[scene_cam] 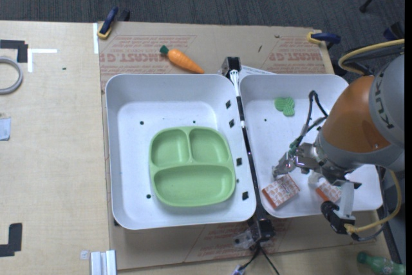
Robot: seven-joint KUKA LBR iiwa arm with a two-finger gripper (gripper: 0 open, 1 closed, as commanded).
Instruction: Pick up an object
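1. The gripper [288, 166] is seen low in the right bin [257, 113], reaching in from the right; whether anything is gripped cannot be told, the tips being too small and blurred.
2. Just below the tips, a red-and-white packet [280, 192] lies flat near the bin's front wall.
3. A small green piece [284, 105] rests well apart, toward the back.
4. In the left bin [122, 138], a green divided plate [191, 166] sits.
5. A slip is judged likely: the thin packet could slide from under the tips instead of lifting.
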